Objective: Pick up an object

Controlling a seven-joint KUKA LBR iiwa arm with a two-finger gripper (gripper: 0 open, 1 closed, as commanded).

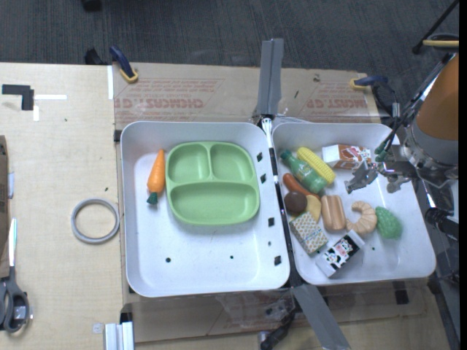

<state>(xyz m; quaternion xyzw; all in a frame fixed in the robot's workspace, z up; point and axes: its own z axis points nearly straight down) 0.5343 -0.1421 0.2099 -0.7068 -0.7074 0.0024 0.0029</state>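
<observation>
Your gripper [373, 175] hovers over the right bin [416, 265], fingers spread apart and clamped on nothing, pale curled croissant [363, 216] just below it, beside the hot dog [333, 213] and green broccoli [390, 223], your green plate [213, 183] in the left bin [197, 268].
</observation>
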